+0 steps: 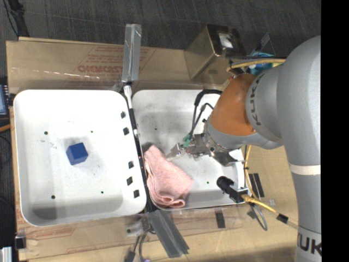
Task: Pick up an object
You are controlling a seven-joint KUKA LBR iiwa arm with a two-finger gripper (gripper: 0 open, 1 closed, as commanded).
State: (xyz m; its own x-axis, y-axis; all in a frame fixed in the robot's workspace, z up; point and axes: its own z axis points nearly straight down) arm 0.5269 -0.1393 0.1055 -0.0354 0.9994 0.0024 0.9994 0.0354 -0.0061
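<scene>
The gripper [185, 148] sat low in the right bin [163, 105], jaws pointing left, and honestly it was impossible to tell if they were spread or closed. Just left of them lay a folded pink cloth [165, 178] against the bin's left wall, near but not visibly between the jaws. A blue cube [77, 153] sat in the left bin [32, 105], well apart. Both bins rested on the worktop [272, 173].

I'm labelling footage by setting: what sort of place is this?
Most likely a robotics lab or test cell. A grey arm with an orange band reaches over two white bins set on cardboard-covered bench; the bins hold test items, a blue cube and a pink cloth.
</scene>
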